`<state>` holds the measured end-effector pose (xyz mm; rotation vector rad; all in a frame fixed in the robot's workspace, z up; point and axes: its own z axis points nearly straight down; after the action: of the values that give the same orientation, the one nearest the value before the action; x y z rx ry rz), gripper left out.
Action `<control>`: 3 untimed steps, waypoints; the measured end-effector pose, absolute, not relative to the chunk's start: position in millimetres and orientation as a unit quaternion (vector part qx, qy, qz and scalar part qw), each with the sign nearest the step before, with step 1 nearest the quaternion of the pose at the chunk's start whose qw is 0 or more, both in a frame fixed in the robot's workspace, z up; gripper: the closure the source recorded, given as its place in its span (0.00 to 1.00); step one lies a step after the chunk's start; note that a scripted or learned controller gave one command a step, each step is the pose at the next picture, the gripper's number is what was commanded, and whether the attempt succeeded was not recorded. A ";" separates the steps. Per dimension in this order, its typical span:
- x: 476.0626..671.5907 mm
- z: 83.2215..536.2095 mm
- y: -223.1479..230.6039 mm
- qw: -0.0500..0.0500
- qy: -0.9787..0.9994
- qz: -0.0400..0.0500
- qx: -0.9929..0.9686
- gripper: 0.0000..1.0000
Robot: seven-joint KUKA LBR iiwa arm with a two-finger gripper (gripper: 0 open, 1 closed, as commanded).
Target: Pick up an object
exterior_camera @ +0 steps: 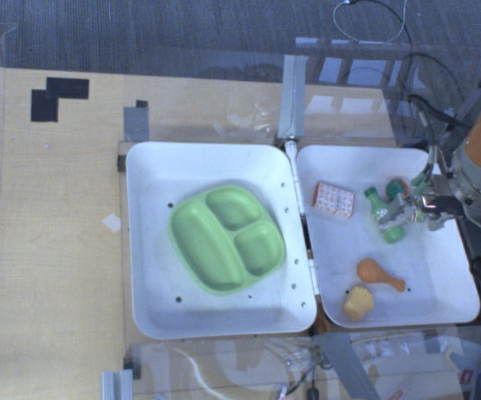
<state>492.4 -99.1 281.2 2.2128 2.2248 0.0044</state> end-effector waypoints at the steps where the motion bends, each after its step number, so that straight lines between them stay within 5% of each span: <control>1: 533.6 240.8 -100.9 0.002 0.700 0.001 0.714 0.00; 2: 574.4 149.1 -134.4 0.000 0.631 0.001 0.776 0.00; 3: 589.0 88.9 -167.6 0.004 0.612 0.004 0.791 0.00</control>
<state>589.0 -167.6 88.9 2.4791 1.9164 0.0121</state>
